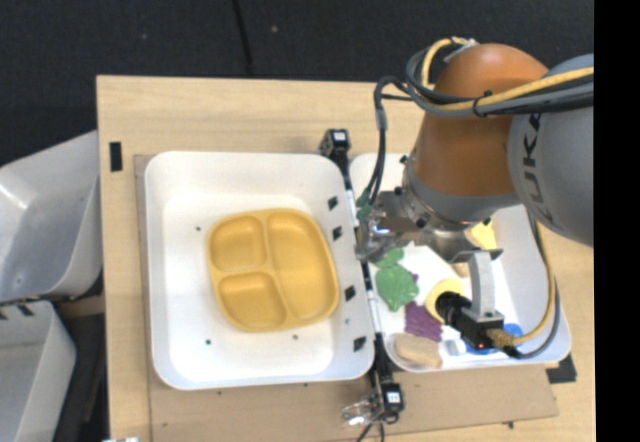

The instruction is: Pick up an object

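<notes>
My gripper (374, 233) hangs under the orange wrist band, low over the left side of the right bin (556, 328), close to the wall shared with the left bin. Just below it lies a green leafy toy (395, 283). Further toward the front of that bin are a purple piece (422, 323), a beige piece (418, 353), a yellow ring (441, 294) and a small blue item (506, 335). A pale yellow piece (484, 234) peeks out beside the arm. The arm hides the back of the right bin.
A yellow divided plate (272, 268) lies in the middle of the left bin (170, 230). Black clips (333, 141) sit along the seam between the bins. A black cable and bracket (478, 315) hang from the arm over the right bin.
</notes>
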Controlling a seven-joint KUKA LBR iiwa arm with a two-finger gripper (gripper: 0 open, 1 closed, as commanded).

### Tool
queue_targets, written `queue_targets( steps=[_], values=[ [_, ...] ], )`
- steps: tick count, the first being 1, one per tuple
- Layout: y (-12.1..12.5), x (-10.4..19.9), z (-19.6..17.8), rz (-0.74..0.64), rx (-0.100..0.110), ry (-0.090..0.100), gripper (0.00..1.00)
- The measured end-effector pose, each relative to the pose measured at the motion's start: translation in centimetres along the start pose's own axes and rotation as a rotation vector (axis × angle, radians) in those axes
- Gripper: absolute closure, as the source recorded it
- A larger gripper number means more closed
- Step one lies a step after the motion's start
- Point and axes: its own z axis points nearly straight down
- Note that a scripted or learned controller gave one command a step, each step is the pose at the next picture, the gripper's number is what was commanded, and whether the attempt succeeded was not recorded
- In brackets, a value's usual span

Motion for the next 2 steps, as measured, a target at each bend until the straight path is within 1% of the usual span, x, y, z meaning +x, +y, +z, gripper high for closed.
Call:
queue_targets(
  steps=[1,2],
  values=[
    [0.0,-3.4,-8.7,0.011,-0.006,-0.004,1.00],
    [-0.4,-10.7,2.0,0.019,0.015,-0.006,1.00]
  ],
)
